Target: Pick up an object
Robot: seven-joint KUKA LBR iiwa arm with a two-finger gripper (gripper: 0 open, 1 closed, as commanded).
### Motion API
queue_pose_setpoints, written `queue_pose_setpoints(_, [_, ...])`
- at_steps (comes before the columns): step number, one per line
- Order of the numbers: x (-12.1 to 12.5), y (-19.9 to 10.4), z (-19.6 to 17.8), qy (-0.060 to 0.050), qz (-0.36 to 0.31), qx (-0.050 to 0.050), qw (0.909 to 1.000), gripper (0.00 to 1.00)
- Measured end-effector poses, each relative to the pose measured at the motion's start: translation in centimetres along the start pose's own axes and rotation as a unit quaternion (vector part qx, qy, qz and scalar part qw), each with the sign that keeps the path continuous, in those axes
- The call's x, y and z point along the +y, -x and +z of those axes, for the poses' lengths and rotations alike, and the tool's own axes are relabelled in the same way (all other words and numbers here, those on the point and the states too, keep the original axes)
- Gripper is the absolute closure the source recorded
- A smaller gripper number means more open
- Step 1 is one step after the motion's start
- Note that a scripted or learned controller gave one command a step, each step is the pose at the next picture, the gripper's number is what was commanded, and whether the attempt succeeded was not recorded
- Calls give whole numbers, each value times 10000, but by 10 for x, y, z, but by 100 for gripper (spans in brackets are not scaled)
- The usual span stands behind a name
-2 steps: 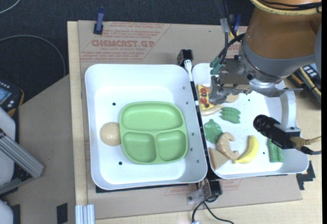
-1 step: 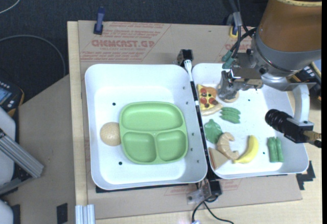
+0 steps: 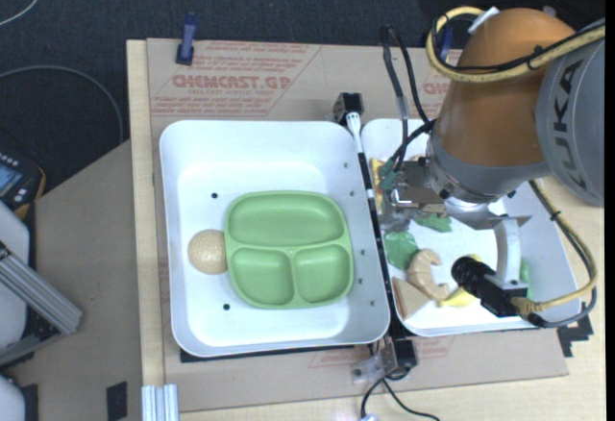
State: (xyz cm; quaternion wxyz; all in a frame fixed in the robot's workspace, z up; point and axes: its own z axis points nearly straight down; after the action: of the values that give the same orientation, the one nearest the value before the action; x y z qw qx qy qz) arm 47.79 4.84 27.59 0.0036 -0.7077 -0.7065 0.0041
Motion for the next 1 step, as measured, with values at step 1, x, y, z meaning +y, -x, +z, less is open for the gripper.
queue_pose_setpoints(1, [1, 10, -125, 133, -13, 13, 9999, 100])
